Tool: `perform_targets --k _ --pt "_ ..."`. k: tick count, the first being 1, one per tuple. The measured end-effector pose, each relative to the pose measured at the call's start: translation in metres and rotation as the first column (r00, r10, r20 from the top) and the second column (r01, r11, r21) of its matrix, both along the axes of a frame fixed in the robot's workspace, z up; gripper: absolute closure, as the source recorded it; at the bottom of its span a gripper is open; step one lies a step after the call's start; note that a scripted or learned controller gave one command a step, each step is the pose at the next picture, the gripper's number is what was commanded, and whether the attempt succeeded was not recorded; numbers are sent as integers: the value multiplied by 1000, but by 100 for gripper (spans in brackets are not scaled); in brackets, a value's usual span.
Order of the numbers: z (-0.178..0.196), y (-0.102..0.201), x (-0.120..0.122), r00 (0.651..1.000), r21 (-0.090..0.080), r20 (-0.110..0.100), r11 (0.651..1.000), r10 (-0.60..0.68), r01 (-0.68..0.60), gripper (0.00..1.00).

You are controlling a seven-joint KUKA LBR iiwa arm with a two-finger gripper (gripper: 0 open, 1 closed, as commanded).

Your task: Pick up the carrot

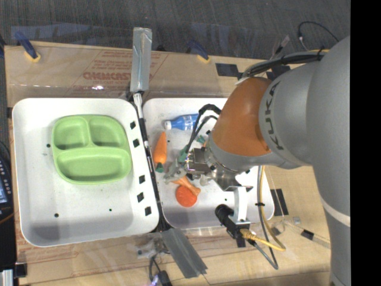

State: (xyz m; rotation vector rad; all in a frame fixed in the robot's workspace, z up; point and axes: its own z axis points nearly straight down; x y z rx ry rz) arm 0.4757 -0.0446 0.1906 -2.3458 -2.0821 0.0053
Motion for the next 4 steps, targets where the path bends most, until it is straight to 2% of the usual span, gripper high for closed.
perform_targets --k 1,2,3,4 --pt "-33 -49 37 995 -2 1 995 -103 103 0" --pt "-100 -49 58 998 0 1 998 61 -61 0" --pt "-99 -109 42 970 2 1 970 243 -243 0" --pt "-90 -109 42 969 4 -2 969 248 -248 100"
